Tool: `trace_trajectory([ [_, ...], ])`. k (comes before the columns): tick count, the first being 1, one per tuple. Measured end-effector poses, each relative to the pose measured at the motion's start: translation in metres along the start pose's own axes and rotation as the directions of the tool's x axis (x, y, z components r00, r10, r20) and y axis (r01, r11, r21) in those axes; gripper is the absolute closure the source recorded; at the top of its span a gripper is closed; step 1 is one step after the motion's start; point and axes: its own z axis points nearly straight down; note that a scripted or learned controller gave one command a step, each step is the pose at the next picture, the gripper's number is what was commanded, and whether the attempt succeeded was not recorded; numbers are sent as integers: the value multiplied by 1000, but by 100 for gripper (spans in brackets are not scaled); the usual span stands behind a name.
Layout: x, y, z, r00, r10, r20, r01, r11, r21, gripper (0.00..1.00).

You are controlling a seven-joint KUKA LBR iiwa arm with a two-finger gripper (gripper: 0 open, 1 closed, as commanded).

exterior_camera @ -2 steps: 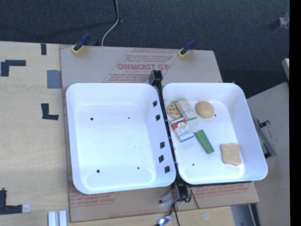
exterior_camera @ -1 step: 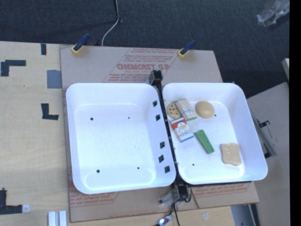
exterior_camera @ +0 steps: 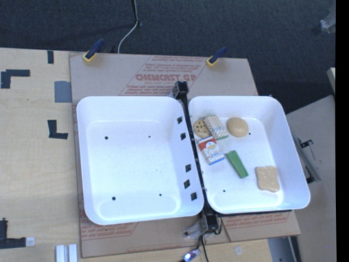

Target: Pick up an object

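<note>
- Six small objects lie in the right bin [exterior_camera: 293, 162]: a cookie [exterior_camera: 200, 127], a patterned box [exterior_camera: 216, 126], a round bun [exterior_camera: 237, 126], a red-and-white carton [exterior_camera: 211, 150], a green block [exterior_camera: 237, 164] and a tan slice [exterior_camera: 268, 179].
- Cookie, box and carton crowd together by the divider [exterior_camera: 188, 146], a poor first target.
- Best candidates, in my judgement: the green block or the tan slice, each lying apart with room either side.
- For the block, descend straight down and close across its narrow width.
- Blurred grey shape [exterior_camera: 327, 23] at upper right, possibly the arm; pose unreadable.
- Jaw state: cannot tell.
</note>
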Motion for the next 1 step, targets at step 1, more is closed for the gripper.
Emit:
trace_trajectory([
  [1, 50, 1, -1, 1000, -7, -2, 7, 1000, 0, 100],
])
